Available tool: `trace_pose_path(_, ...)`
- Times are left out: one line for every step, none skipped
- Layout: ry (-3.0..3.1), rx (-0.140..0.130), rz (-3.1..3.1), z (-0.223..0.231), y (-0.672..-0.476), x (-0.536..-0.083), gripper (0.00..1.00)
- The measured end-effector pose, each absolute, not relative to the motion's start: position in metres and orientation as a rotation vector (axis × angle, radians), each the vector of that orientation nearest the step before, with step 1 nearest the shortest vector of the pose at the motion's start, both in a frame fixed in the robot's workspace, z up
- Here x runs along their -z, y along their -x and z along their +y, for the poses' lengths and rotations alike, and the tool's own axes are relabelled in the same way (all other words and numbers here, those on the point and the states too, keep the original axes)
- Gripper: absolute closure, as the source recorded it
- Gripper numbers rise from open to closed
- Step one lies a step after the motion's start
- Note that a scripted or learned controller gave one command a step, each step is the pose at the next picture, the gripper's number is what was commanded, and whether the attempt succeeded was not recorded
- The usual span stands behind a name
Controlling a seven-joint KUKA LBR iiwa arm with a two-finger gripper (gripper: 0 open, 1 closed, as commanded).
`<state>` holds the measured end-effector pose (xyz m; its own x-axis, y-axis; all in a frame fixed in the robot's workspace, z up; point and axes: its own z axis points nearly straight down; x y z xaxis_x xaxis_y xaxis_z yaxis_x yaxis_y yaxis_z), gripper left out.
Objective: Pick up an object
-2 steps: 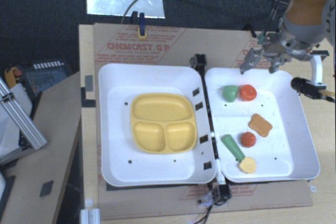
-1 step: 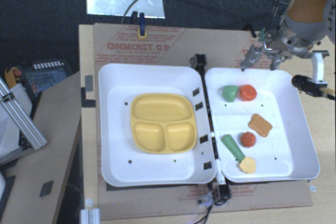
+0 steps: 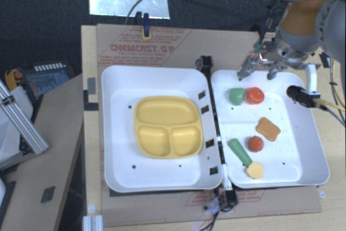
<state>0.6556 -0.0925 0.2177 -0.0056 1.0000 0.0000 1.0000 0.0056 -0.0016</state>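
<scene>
while apart, green toy (image 3: 236, 96) just below gripper (image 3: 258, 71)

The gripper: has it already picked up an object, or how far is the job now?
Done: nothing lifted. The green piece, two red pieces, the brown piece and the green-and-yellow piece all lie in the right bin. In hand: the gripper hovers open at the bin's far edge. Left: descend, grasp, lift.
</scene>
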Motion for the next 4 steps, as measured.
trace_pose_path(2.22,-0.002,-2.223,-0.096,-0.65,-0.174,0.0)
trace_pose_path(2.217,-0.001,-2.225,-0.091,-0.651,-0.132,0.0)
trace_pose_path(2.22,0.004,-2.228,-0.092,-0.652,-0.145,1.0)
trace_pose_path(2.222,0.006,-2.228,-0.093,-0.655,-0.189,1.0)
